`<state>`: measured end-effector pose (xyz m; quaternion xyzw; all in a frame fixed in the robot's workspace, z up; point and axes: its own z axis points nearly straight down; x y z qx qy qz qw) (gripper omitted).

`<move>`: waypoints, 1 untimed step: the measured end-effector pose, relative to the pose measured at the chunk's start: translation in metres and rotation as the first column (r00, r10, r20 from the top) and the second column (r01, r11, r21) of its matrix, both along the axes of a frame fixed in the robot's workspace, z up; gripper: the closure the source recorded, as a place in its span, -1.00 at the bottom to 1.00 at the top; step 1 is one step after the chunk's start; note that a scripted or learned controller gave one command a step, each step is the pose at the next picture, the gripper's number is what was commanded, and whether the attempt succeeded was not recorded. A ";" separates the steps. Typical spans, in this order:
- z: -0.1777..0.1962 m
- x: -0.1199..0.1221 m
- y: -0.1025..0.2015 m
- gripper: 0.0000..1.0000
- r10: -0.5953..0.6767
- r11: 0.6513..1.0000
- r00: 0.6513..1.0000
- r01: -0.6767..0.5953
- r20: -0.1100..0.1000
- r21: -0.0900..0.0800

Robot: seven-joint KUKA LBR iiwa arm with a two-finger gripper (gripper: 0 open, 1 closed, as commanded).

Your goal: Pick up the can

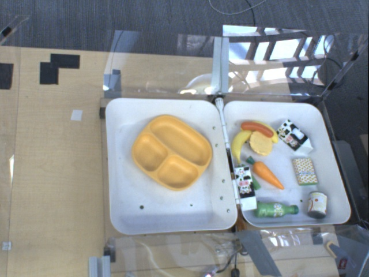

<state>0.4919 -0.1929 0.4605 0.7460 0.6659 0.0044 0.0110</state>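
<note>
White right bin (323, 126), near-right corner: small can (316, 203) seemingly upright, long axis vertical, beside green bottle (275, 210).

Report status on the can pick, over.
Can untouched, lying near right bin's front right corner. Green bottle to its left, cracker box behind it. Top approach clear.

A light wooden bench (52, 172) carries two shallow white bins set side by side and touching along a shared middle edge. The left bin (124, 206) and the right bin (328, 140) sit toward the bench's right end, leaving its left stretch bare wood. Black block-shaped marks (57, 68) lie flat near the bench's far left corner, and a small pale square (76, 115) lies a little nearer in.
</note>
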 end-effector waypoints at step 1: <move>0.000 0.000 0.000 -1.00 0.000 1.000 1.000 0.000 0.000 0.000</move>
